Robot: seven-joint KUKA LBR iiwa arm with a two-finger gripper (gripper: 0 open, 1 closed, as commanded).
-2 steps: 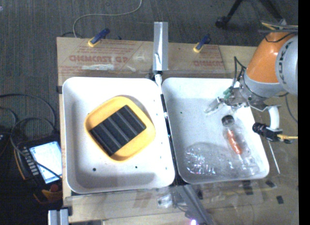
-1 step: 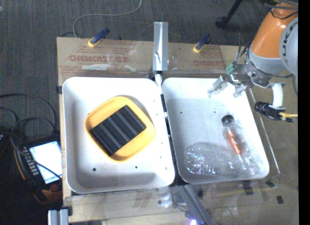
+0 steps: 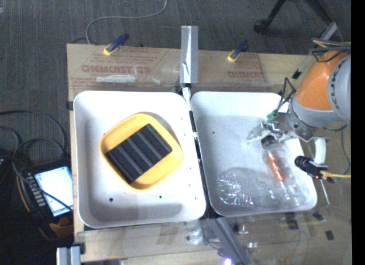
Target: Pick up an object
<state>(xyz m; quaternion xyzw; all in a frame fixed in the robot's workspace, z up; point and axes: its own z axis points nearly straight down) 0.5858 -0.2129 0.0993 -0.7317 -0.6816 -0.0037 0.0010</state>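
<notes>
A: The clear plastic bottle with the orange label (image 3: 278,170) lies on its side in the right white bin (image 3: 228,127), near that bin's right wall, toward its front corner. A crumpled clear plastic wrapper (image 3: 235,190) sits near it along the front edge.

B: And the gripper (image 3: 268,134)?

A: Just above the bottle's upper end. Whether its fingers are released or clenched, I cannot tell; they blur into the bin floor.

B: Risks?

A: Likely the smooth bottle rolls away on contact, or slips out. The yellow tray with black ridged insert (image 3: 142,150) in the left white bin (image 3: 91,115) is well apart.
</notes>
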